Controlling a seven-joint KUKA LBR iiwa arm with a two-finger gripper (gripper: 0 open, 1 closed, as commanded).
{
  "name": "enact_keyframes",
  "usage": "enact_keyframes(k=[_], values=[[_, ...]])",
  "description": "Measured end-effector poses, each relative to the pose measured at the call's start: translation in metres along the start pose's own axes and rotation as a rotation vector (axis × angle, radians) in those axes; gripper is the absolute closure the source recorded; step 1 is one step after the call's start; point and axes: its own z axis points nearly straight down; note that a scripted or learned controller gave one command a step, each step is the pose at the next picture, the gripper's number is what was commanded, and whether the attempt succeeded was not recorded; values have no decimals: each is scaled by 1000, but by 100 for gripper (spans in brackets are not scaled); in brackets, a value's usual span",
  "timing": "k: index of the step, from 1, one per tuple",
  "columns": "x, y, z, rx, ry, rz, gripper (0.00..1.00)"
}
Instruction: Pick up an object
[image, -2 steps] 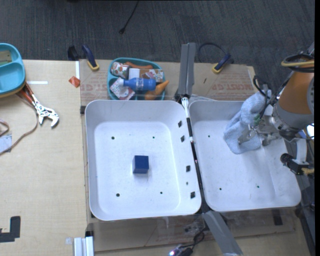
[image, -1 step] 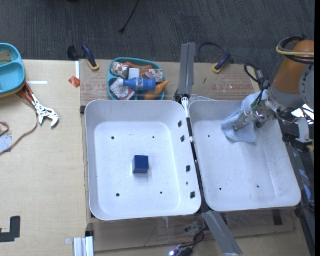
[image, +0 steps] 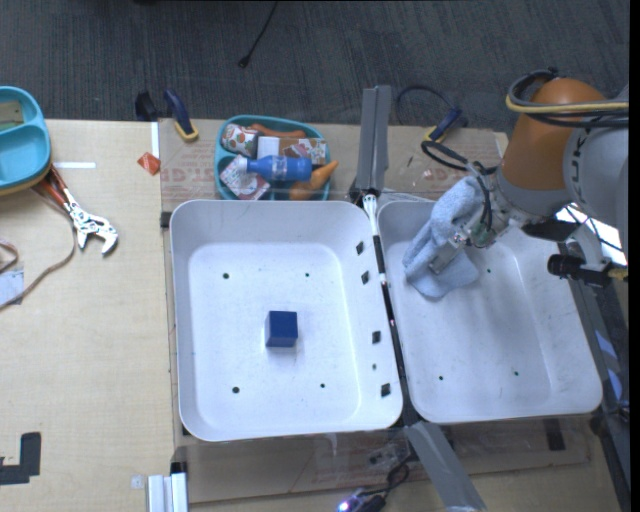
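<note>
Looking down from the fixed camera: a small blue block (image: 282, 328) lying alone near the middle of the left bin (image: 205, 385), flat on the white floor, well apart from every wall. Probably light and rigid, judging by crisp edges and a solid colour; likely foam or plastic, neither fragile nor floppy. Flat sides, possibly a bit slick. Best taken from straight above across two opposite side faces, squarely, so as not to twist out or skid across the smooth floor. Plenty of free room on all sides for that.

Over in the right bin (image: 500, 350), the gripper (image: 432, 272), low near the upper left corner, wrapped in pale grey, carried by the arm (image: 545, 140) reaching in from the right. Spread or pressed together: cannot tell from this angle. Nothing seen clamped in it.

Between gripper and block, only the raised rims where the two bins meet (image: 380, 300); needs lifting clear before crossing, going by the low pose.

Elsewhere, out of the way: a teal tub of packets (image: 272, 160) just behind the left bin, a wrench (image: 90, 228) and a blue tray (image: 20, 140) far left on the counter (image: 80, 350), a clamp (image: 178, 115) at the back edge.
</note>
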Motion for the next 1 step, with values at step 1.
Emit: enact_keyframes(k=[1], values=[[-1, -1, -9, -1, -1, 4, 100]])
